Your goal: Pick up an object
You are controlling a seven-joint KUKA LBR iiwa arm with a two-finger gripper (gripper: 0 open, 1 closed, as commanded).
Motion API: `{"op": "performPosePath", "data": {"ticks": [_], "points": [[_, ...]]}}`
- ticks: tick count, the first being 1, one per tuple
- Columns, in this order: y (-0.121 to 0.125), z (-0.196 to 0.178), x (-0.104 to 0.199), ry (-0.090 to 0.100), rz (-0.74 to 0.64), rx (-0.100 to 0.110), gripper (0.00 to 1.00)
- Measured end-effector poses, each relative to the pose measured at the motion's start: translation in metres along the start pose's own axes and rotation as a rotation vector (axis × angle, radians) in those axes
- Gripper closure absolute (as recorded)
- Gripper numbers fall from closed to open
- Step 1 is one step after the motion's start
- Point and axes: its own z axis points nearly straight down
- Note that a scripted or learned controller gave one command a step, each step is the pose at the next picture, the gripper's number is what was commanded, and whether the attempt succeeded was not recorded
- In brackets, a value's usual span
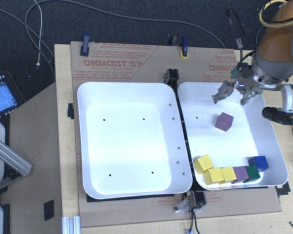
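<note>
A purple cube lies tilted, alone in the right bin's middle.

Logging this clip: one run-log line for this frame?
tool: open, holding nothing | above right bin | purple cube: loose below tool | other blocks: front edge

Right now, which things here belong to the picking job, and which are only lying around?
Job:
gripper, open
purple cube, alone
row of blocks at the near wall
right bin

Lying about:
left bin
blue clamps
cables
</note>
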Motion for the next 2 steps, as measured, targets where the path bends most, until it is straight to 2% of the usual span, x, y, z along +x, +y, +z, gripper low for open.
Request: {"op": "performPosePath", "data": {"ticks": [1,2], "points": [[0.0,0.125,-0.048,0.002,0.003,0.009,0.0],[0.004,0.108,-0.047,-0.001,0.0,-0.001,1.0]]}}
